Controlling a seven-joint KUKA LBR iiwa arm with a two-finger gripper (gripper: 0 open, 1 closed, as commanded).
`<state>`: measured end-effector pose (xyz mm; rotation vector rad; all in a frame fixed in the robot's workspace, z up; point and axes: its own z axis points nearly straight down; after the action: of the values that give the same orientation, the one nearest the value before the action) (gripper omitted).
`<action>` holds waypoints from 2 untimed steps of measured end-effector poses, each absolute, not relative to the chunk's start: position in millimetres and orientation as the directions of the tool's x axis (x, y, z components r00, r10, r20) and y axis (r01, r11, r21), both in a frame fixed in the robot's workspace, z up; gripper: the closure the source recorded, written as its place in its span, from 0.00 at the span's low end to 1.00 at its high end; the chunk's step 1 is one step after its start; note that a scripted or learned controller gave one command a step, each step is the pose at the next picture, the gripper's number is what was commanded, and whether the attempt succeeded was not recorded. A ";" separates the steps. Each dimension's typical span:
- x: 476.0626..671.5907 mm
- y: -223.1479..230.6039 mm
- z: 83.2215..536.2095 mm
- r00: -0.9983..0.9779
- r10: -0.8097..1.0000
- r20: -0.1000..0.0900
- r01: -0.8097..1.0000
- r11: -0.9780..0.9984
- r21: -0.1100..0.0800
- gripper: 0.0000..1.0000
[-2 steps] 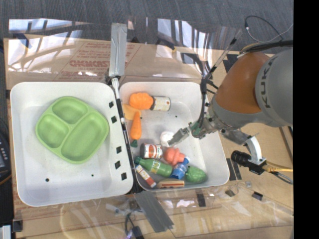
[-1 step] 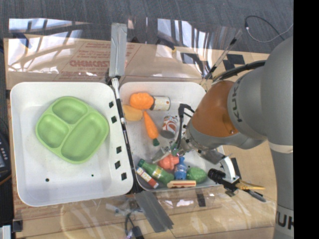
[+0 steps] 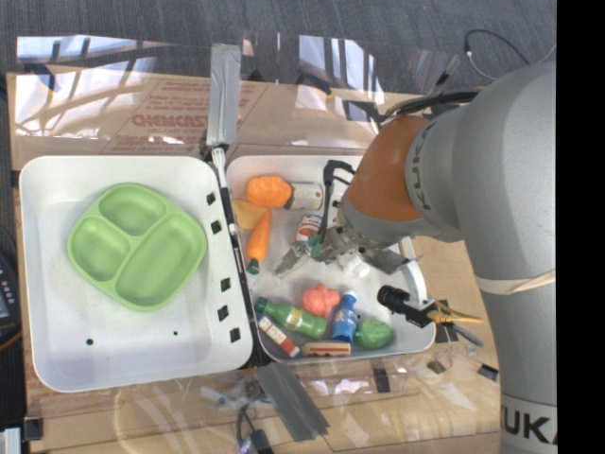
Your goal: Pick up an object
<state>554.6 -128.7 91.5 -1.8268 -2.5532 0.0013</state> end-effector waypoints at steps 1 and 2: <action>606.8 -154.6 169.1 -0.394 0.919 -0.001 0.919 0.394 0.001 0.00; 603.0 -163.8 91.6 -0.411 0.911 0.000 0.911 0.411 -0.001 0.00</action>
<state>603.0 -163.8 91.6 -1.7038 -2.6383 0.0016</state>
